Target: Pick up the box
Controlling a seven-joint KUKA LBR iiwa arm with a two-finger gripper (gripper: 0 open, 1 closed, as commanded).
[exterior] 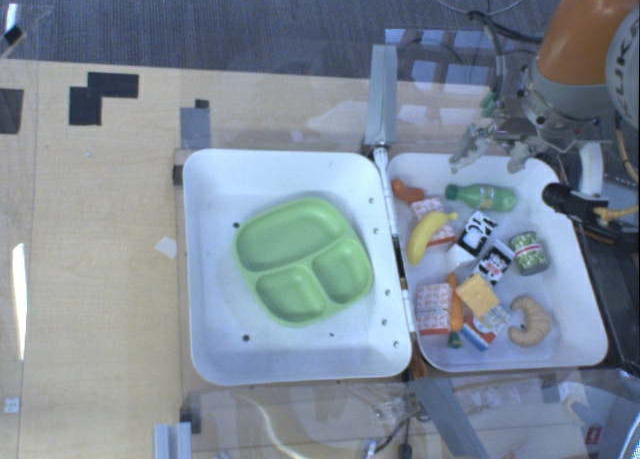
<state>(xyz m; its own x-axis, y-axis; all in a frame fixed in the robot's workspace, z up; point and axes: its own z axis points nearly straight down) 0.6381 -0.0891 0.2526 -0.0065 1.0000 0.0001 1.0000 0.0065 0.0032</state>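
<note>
The box (433, 307), a small flat carton with a red and white checked face, lies near the front of the right bin (590, 332), close to the wall that bin shares with its neighbour. Just beside it on the right stands an orange carrot-like piece (455, 315), and next to that a yellow block (477, 296) that looks like cheese. Below the block sits a small white, red and blue packet (482, 331), and further right a tan croissant (530, 320).

Up from the box, a yellow banana (427, 234) leans along the left side of the same bin, with an orange-red item (407, 190) above it and a small red and white wrapper (428, 208) between them. Two black and white cartons (478, 232) (492, 265) lie in the middle, a green patterned can (528, 253) to their right, and a green bottle (482, 196) on its side toward the back.

The left bin (215, 347) holds one green divided tray (303, 260) with three compartments, sitting about in the middle.

My gripper (495, 150) hangs over the back rim of the right bin, well apart from the box. Its fingers (466, 150) are spread apart with nothing between them, and they touch none of the items.
</note>
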